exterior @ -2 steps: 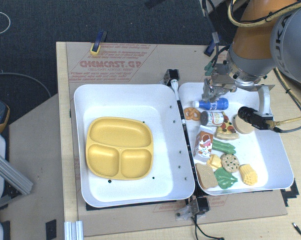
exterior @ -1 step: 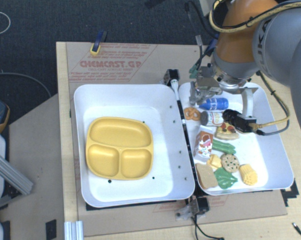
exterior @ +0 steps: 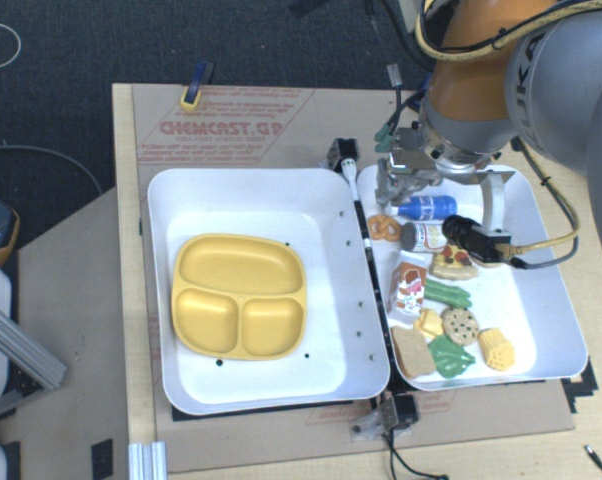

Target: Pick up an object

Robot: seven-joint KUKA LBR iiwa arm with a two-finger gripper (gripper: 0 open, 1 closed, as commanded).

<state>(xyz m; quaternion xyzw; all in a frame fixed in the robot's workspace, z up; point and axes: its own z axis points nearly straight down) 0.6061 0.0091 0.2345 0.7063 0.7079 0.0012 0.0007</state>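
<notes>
My gripper (exterior: 398,194) hangs over the far left corner of the right bin (exterior: 541,268), open, with nothing between its fingers. Just to its right lies a blue bottle (exterior: 429,208). A pretzel (exterior: 385,229) and a small can (exterior: 427,235) lie just in front of it. Further toward the front are a pizza slice (exterior: 451,261), a milk carton (exterior: 409,290), a green bean pod (exterior: 447,293), a cookie (exterior: 461,324), a corn cob (exterior: 496,348), a bread slice (exterior: 413,352) and a green leaf (exterior: 452,357).
The left bin (exterior: 171,208) holds a yellow divided plate (exterior: 240,295). A black cable and connector (exterior: 481,240) trail from the arm across the right bin's middle. The bins' shared wall (exterior: 366,258) runs just left of the gripper.
</notes>
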